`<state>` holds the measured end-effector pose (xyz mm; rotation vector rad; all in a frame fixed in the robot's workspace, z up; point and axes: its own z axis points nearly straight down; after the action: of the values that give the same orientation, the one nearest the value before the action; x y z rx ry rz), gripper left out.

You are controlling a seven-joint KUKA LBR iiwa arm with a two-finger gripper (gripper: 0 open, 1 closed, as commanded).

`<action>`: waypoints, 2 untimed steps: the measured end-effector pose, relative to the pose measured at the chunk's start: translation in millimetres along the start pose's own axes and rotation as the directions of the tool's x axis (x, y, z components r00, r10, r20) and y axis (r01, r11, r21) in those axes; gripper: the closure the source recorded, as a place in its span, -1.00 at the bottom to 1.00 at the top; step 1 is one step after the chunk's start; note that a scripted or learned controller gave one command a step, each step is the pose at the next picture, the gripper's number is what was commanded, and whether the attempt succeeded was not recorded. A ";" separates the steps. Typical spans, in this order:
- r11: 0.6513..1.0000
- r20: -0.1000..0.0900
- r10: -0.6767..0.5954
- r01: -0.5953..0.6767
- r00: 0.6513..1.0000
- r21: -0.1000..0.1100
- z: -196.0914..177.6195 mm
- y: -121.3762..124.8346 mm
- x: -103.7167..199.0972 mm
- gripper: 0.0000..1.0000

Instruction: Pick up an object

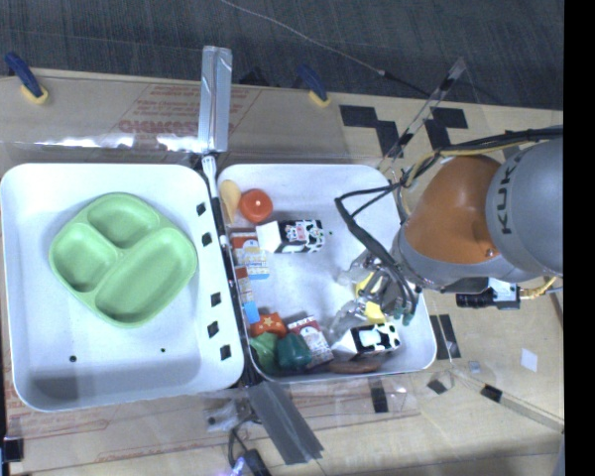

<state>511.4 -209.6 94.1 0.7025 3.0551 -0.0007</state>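
My gripper point(362, 296) hangs low over the right side of the right bin point(307, 178), under the orange wrist band. Just below it lie a small yellow object point(375, 312) and a black-and-white cow-patterned box point(377, 339). The arm's bulk hides how the gripper meets them. A second cow-patterned box point(302, 234) lies near the bin's middle, beside a white carton point(268, 236). An orange-red round toy point(256, 204) sits at the bin's top left. Red point(270, 323) and green point(290, 351) toys crowd the lower left corner.
The left bin point(20, 365) holds a green divided plate point(124, 256). A divider wall point(223, 286) separates the bins. Small printed boxes point(250, 262) line the right bin's left wall. Cables point(362, 201) loop from the wrist over the bin's upper right.
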 end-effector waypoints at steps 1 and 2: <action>1.000 0.005 -0.008 0.008 1.000 -0.001 -11.4 2.3 -2.1 1.00; 0.992 -0.007 0.123 -0.123 0.992 0.000 2.9 70.9 -18.6 1.00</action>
<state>559.1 -153.9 91.4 0.8909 3.0126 0.0032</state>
